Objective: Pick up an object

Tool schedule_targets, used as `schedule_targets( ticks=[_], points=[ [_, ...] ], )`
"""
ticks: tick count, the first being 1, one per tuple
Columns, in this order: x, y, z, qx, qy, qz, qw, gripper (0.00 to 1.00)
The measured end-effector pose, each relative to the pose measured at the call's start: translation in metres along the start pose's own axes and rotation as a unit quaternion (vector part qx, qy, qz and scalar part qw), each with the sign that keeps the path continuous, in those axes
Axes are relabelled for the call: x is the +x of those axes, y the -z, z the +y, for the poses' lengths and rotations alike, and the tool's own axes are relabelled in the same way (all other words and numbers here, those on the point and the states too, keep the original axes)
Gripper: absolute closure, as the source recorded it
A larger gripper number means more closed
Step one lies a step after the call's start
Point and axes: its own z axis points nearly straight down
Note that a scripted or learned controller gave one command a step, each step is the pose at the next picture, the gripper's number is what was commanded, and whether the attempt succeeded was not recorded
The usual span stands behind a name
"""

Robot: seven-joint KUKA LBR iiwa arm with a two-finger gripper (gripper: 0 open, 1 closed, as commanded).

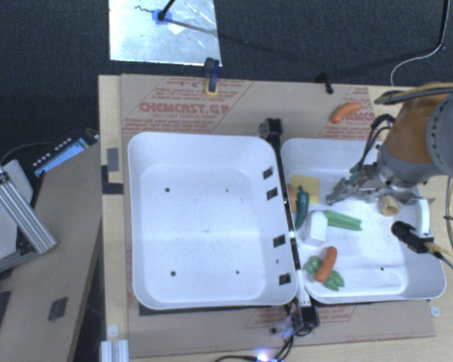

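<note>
Toys lie in the right bin (419, 281), mid-right of frame: two carrots (327, 262), one bean (341, 220), one pepper (303, 200), one white block (316, 228). End effector (346, 191) hovers above the bean; I cannot tell its state. Best to descend straight, straddling the bean crosswise.

Carrot (327, 262) in right bin (419, 281)

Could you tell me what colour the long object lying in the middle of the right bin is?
The long object is green, seen in the camera view, in the right bin.
</note>
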Motion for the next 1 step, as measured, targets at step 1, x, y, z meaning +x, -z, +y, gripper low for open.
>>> schedule_targets(
  ticks=[1],
  points=[
    [0.0284,0.0089,0.0568,-0.004,0.001,0.000,1.0000,0.00]
  ],
)
